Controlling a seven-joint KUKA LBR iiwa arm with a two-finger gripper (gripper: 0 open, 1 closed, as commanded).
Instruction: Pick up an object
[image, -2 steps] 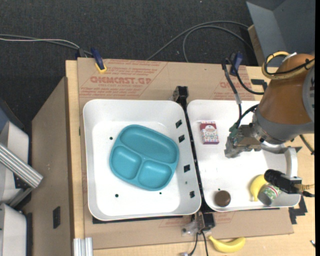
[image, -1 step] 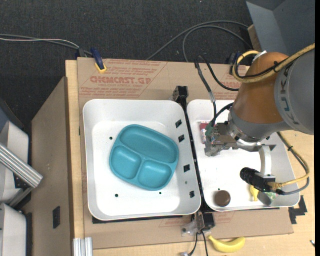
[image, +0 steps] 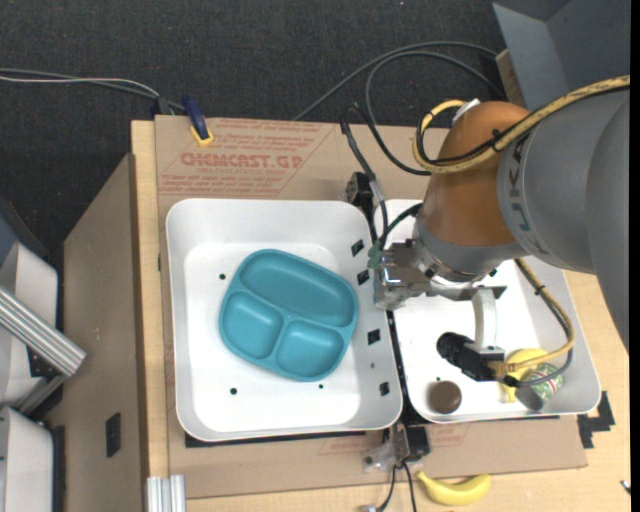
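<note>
The hand (image: 415, 278) hangs under the grey arm's orange band, just right of the teal three-compartment plastic plate (image: 288, 313) in this view, above the seam where the two bins meet. Whether it is apart or together cannot be told, and nothing shows in its grasp.

The plate lies flat in the shallow white bin (image: 190, 330) on the left. Right of the plate and nearer the camera, a small brown round object (image: 445, 397) sits in the other white bin (image: 560, 300), with a crumpled green patterned packet (image: 541, 385) further right. A yellow banana-shaped thing (image: 455, 488) lies on the tabletop, below and right of the plate.
</note>
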